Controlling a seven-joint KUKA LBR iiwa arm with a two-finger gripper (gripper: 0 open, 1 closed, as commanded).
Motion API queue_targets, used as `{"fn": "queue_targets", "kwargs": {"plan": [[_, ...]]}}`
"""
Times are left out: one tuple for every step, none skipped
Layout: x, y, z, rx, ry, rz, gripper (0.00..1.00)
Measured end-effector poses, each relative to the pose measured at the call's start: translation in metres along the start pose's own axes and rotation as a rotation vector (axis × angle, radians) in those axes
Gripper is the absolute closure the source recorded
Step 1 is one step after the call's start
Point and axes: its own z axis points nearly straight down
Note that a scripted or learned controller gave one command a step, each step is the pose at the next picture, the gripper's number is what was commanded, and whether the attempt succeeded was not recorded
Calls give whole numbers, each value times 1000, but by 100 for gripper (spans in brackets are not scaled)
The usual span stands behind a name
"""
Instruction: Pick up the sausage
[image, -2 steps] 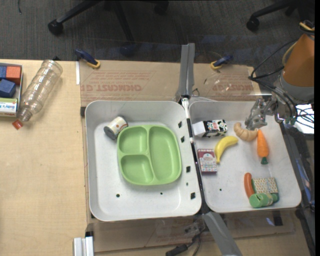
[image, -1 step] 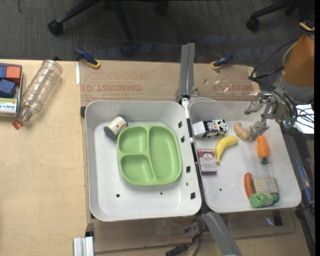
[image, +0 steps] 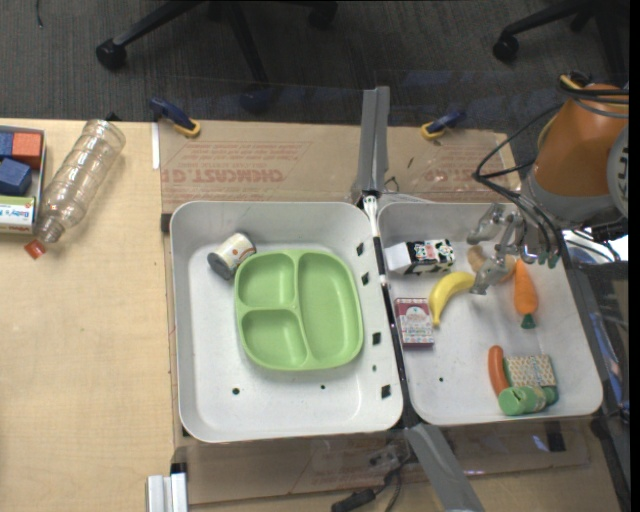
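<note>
A wooden desk (image: 90, 350) stands on dark carpet, with chair bases behind it, and carries two white bins side by side on a cardboard sheet (image: 270, 165).

Progress: we judge the task not yet done. The sausage (image: 496, 368), a short red-orange piece, lies flat near the front of the right bin (image: 455, 395), just beside a patterned sponge (image: 529, 371) and a green roll (image: 522, 401). The gripper (image: 497, 262) hangs over the rear of that bin, well apart from the sausage, its fingers pointing down near a tan item (image: 478, 258) we cannot identify. We cannot tell how far the fingers are spread, and nothing is plainly held between them. Approach, grasp and lift all remain.

Contents, right bin: a black-and-white carton (image: 422, 255) at the rear, a banana (image: 449, 293) next to it, a small red box (image: 415, 322) towards the divider, a carrot (image: 525, 293) at the right side, plus the front group noted above.

Contents, left bin (image: 195, 380): a green divided plate (image: 298, 308), its three compartments bare, and a small can (image: 231, 253) lying on its side at the plate's rear left corner.

Outside the bins: a clear bottle (image: 78, 177) and a box of blocks (image: 20, 175) on the desk's left.
</note>
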Motion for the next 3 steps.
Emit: {"fn": "queue_targets", "kwargs": {"plan": [[86, -60, 8, 1, -1, -137, 0], [149, -71, 6, 1, -11, -269, 0], [139, -69, 7, 1, -6, -569, 0]]}}
